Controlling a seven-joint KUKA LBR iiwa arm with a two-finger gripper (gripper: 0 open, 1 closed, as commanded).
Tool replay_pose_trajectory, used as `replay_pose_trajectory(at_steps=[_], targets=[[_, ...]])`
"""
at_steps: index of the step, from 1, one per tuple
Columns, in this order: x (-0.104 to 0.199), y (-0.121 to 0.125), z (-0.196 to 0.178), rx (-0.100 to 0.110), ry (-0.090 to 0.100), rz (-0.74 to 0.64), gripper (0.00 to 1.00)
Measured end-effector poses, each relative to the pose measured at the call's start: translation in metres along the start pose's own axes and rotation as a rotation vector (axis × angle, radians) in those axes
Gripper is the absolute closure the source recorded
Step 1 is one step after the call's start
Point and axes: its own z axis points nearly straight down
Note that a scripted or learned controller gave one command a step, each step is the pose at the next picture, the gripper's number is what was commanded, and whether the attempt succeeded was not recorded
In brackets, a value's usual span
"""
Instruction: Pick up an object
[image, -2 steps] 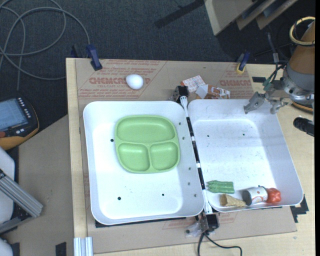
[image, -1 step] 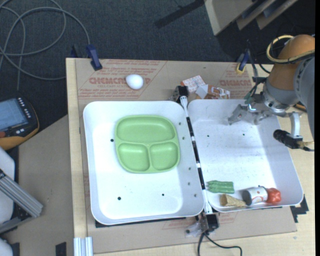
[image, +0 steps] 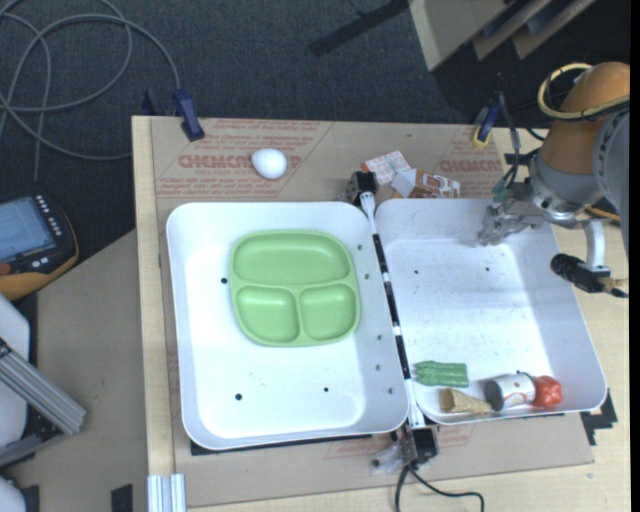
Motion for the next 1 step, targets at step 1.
replay_pose_trajectory(at_steps=[1], targets=[[0.0501, -0.0708, 0.0116, 0.004, 0.003, 0.003, 1.00]])
